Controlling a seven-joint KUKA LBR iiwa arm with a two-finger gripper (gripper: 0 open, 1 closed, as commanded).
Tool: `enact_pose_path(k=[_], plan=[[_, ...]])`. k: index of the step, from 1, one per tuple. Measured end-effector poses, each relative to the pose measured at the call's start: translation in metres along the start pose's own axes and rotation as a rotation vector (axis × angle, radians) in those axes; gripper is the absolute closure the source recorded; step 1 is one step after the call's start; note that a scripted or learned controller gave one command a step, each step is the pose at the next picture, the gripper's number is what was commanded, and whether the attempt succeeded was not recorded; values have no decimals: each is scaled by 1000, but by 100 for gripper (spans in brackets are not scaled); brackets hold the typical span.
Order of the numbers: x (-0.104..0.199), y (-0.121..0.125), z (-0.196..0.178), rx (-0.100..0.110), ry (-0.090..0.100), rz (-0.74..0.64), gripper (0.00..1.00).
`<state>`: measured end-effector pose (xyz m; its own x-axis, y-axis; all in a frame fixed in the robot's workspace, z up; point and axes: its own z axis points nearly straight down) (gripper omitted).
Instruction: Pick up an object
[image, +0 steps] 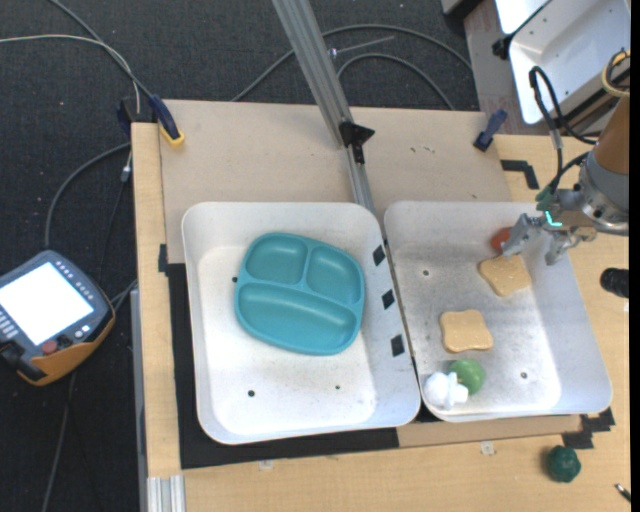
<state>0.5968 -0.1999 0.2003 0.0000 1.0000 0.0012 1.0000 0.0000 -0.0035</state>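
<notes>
Over the right bin (590, 380) now, up at its far right corner. Gripper (540, 235) hanging there on the end of the grey arm, fingers spread apart, nothing between them. Directly below and a touch toward the camera's left: a tan toast-like piece (504, 275), lying flat on the bin floor, tilted so its long axis runs roughly from upper left to lower right. Looks like the nearest candidate (judging only by closeness). Just beside the left finger, a small red-orange object (501, 240), partly tucked against the gripper, shape hard to make out.

Further down the same bin: a second tan piece (466, 331), squarer, well apart from the gripper toward the near side. Then, at the near left corner, a green object (467, 375) touching a white one (441, 390). All of these a longer reach.

Left bin (215, 400) carrying a teal divided plate (299, 293), well apart from the action. One stray green ball (563, 462) out on the bench, beyond the right bin's near edge.

So, the key relation: first tan piece sitting down and slightly left of the open fingers, close by. Probably a short drop and a small shift leftward to straddle it, ideally across its narrow side. Risk, as a judgement: flat and thin, easy to skate off.
</notes>
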Motion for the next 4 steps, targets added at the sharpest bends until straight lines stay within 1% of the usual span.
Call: enact_pose_path(k=[1,2,3,4], plan=[[0,1,-2,-3,-1,-1,0],[6,-4,59,2,1,-1,0],[6,-2,109,-4,-1,-1,0],[5,1,92,-15,-6,-1,100]])
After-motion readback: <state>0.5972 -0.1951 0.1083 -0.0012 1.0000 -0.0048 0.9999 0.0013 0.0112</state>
